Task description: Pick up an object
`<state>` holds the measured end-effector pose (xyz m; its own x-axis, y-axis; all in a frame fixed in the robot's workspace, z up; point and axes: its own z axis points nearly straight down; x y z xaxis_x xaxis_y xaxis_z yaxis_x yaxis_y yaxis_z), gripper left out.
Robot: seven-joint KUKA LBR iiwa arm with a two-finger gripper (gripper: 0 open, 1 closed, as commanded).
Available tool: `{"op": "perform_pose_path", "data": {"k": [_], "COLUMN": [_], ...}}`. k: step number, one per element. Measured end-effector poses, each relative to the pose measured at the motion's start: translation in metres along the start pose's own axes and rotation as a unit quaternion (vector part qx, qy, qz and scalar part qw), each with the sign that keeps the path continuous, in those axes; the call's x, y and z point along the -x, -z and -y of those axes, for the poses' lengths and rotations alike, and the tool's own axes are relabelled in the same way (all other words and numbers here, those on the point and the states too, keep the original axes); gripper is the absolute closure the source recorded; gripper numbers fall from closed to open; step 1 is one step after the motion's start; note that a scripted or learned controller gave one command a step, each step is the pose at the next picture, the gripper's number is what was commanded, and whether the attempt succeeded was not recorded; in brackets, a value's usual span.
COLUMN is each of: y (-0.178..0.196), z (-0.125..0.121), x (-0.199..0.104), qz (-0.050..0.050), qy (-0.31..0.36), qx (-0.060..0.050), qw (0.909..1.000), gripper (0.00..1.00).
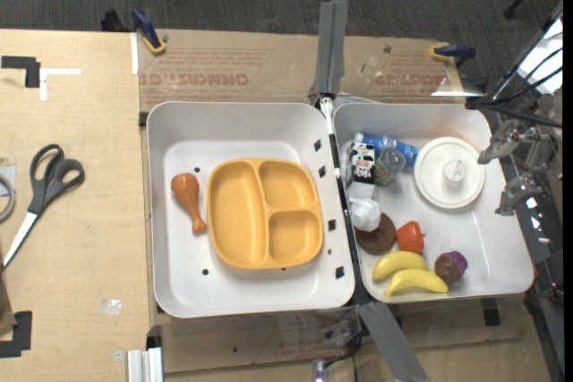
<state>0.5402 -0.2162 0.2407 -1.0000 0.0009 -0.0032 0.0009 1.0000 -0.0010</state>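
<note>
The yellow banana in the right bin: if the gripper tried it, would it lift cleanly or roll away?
The banana looks like a smooth, rigid toy, so it would probably keep its shape but could slip from the fingers. Its curved body likely pivots or rocks if nudged off-centre. It lies close to the purple fruit and the brown ball, so a push may shift those too.

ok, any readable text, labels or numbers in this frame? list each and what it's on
"CHEMCAS, CE..." or close to it: faint red print, upside down, on the left cardboard sheet behind the left bin; the letters are uncertain.
Red print on the right cardboard sheet: upside down and too blurred to read.
Black and white carton in the right bin: carries a cow-pattern graphic, any lettering too small to read.
Blue-labelled bottle: label print unreadable.
</note>
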Motion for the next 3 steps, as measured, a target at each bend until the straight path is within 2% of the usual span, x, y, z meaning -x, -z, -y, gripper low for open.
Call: {"op": "perform_pose_path", "data": {"k": [1,2,3], "y": [-0.148,-0.148,-0.146], "z": [-0.057,-0.088,0.001], "x": [0.016,0.097,0.085], "qz": [0.001,-0.007,0.001], "qy": [0.062,-0.036,-0.057], "qx": [0.0,0.001,0.003], "qw": [0.9981,0.9993,0.9984], "gripper": [0.0,0.0,0.0]}}
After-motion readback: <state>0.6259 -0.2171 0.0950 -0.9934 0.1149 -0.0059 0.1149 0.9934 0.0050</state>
